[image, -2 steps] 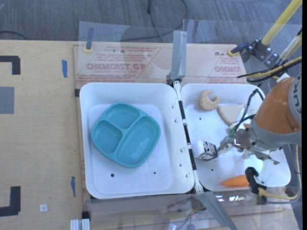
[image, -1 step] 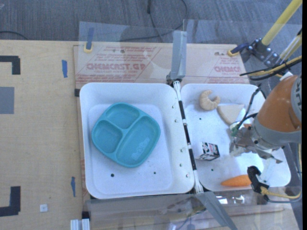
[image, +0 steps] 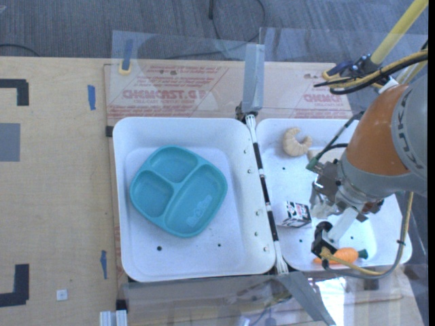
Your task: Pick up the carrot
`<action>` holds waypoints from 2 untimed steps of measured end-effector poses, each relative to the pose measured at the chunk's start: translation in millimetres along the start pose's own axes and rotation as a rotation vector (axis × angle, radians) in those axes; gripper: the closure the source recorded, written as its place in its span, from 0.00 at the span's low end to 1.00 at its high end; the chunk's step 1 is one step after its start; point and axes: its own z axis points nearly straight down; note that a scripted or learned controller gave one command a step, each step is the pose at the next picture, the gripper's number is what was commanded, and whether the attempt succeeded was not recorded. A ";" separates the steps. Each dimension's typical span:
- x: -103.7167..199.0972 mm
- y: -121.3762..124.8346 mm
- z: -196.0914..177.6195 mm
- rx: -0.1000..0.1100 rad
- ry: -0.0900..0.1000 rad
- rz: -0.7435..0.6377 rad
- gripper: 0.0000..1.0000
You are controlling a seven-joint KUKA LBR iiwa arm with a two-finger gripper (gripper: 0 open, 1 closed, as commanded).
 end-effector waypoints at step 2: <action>48.1 -29.5 0.0 0.001 0.000 0.027 1.00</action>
